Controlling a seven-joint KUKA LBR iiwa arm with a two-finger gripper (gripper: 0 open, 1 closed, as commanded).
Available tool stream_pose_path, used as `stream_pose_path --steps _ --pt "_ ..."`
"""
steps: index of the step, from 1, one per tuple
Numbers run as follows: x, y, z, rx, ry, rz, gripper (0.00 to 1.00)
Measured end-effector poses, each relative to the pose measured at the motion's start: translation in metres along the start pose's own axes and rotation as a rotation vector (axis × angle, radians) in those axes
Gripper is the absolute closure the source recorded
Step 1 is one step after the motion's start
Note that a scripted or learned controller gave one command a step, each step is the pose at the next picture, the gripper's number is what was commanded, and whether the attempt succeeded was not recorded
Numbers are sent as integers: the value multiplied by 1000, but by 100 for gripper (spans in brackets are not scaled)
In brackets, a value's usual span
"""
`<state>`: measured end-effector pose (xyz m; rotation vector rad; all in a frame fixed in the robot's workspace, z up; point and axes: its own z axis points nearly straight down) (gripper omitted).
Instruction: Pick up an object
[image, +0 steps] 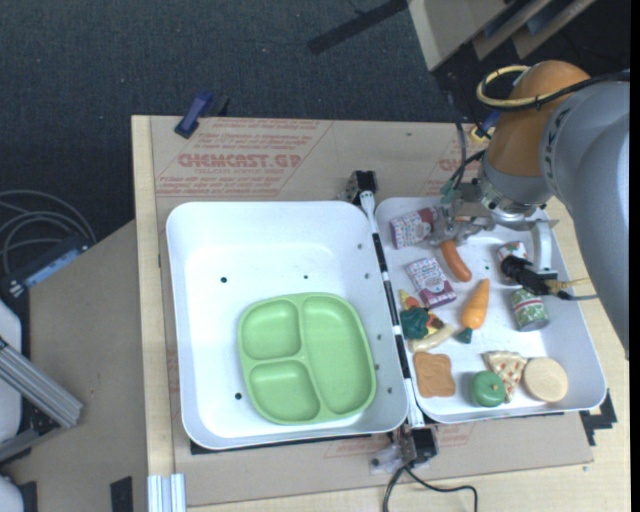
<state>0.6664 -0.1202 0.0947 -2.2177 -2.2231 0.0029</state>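
Note:
My gripper (452, 222) hangs low over the far end of the right bin (590, 352), under the orange wrist band. An orange-red toy sausage (456, 261) lies just in front of it, its far tip close to the gripper; whether they touch I cannot tell. A small pink-and-white packet (409, 230) lies to the gripper's left. A second packet (430, 281) and an orange carrot (476, 303) lie nearer the middle of that bin.
The right bin also holds a green can (530, 309), a green-and-yellow toy (415, 322), toast (434, 373), a green apple (489, 388), a pizza slice (506, 366) and a round bun (547, 380). A green divided plate (304, 357) sits in the left bin (200, 250).

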Motion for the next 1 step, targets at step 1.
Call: stream_pose_path --steps 1 --pt "87 -19 -92 -7 2 0 100"
